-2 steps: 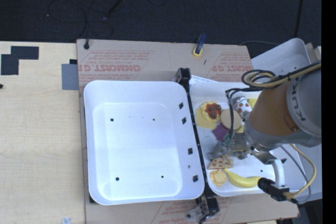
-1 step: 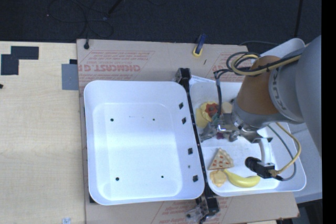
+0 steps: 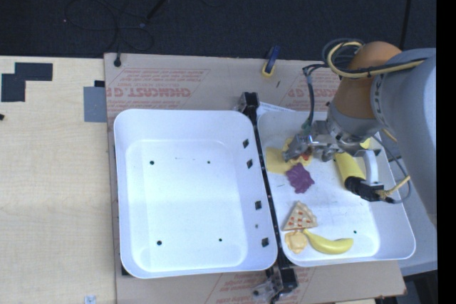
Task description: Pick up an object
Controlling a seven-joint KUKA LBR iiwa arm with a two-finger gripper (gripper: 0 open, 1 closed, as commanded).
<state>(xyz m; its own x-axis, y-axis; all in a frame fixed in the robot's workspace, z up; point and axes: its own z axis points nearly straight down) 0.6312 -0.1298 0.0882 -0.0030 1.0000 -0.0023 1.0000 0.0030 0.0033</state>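
In the right bin (image 3: pixel 399 238) my gripper (image 3: pixel 305 149) is low over the back left part, just above a purple toy (image 3: pixel 300 178) and next to a flat yellow piece (image 3: pixel 274 161). A small red and yellow thing (image 3: pixel 293 151) lies right at the gripper's tip; whether it is held cannot be made out. A pizza slice toy (image 3: pixel 300 216), a banana (image 3: pixel 329 244) and a small yellow lump (image 3: pixel 296 242) lie near the bin's front. A yellow cylinder (image 3: pixel 347 166) rests to the gripper's right.
The left bin (image 3: pixel 128 174) stands beside the right one, with a black divider (image 3: pixel 258 181) between them. The grey arm with its orange band (image 3: pixel 367 64) comes in from the right over the right bin's back. A blue clip (image 3: pixel 270 61) sits on the board behind.
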